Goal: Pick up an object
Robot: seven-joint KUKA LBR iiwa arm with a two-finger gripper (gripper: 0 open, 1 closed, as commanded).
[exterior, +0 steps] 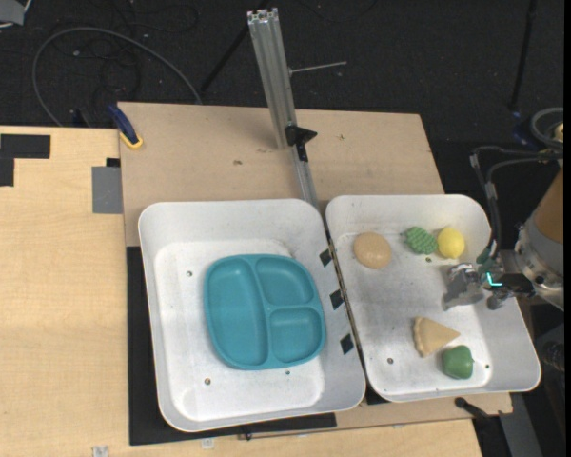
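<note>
The gripper (pixel 460 287) hangs low inside the right shallow white bin (pixel 390 369); whether it is apart or together cannot be told. A round yellow ball (pixel 450 243) lies just beyond it, a tan wedge-shaped block (pixel 432 334) just below.

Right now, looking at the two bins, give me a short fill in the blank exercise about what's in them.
1. The teal divided tray lies in the ____ bin.
2. The yellow lemon sits directly beside a ____ ridged item.
3. The gripper hangs over the ____ bin.
4. The tan wedge lies next to a green ____.

Missing words: left; green; right; ball
</note>
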